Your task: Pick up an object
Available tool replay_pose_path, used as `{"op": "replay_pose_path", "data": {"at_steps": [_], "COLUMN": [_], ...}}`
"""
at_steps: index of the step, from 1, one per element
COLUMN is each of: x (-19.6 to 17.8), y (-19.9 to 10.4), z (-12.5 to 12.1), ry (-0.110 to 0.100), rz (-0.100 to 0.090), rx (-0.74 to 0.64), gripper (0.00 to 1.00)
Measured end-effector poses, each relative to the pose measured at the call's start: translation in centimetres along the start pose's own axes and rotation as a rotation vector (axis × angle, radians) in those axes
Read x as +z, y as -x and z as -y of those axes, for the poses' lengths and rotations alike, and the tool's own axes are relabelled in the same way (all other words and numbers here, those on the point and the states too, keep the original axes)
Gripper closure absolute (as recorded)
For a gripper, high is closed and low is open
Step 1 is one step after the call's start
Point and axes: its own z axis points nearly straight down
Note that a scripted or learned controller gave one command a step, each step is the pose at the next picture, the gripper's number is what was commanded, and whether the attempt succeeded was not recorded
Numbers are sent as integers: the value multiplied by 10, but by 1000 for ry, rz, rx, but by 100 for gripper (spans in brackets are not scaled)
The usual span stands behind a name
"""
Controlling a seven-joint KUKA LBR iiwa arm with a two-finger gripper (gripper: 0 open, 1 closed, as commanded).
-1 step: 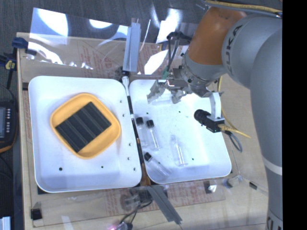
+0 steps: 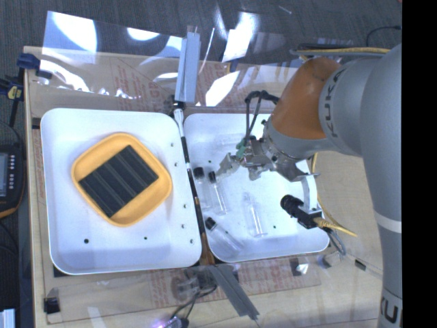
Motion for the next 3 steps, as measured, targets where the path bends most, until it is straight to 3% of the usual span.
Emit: {"op": "replay_pose_path", "data": {"at_steps": [1,2,3], "x": [32,22,48], "y": [57,57,78], "z": [39,38,78], "ry": [3,3,7], "rz": [-1,0,2], "rx": [-161,-168,-532], "gripper": [0,100,100]}}
